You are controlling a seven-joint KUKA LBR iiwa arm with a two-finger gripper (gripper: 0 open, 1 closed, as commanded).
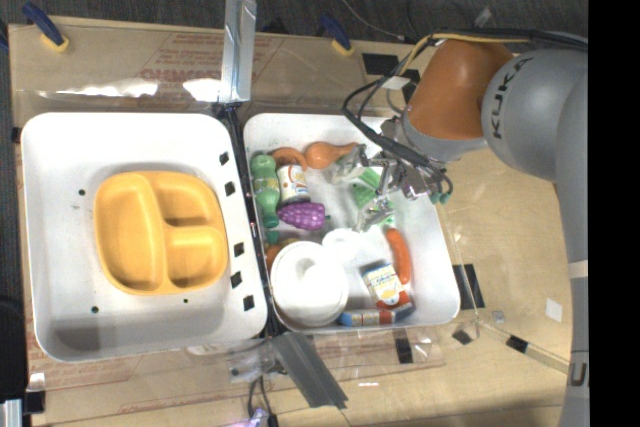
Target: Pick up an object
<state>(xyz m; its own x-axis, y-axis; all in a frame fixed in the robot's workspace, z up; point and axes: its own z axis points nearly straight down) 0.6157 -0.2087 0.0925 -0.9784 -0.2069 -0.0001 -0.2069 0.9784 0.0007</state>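
Overhead, two white bins [40, 215], one yellow tray [160, 230], one gripper [385, 190], finger state unclear, one purple grape bunch [303, 214].

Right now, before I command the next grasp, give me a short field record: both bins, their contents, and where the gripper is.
left bin: holds one yellow divided tray
right bin: crowded with toy food
right bin items: purple grapes, white bowl, orange carrot, green bottle
gripper: low over the right bin's upper right part, among green items
grasp: cannot tell from this view
arm: reaches in from the right
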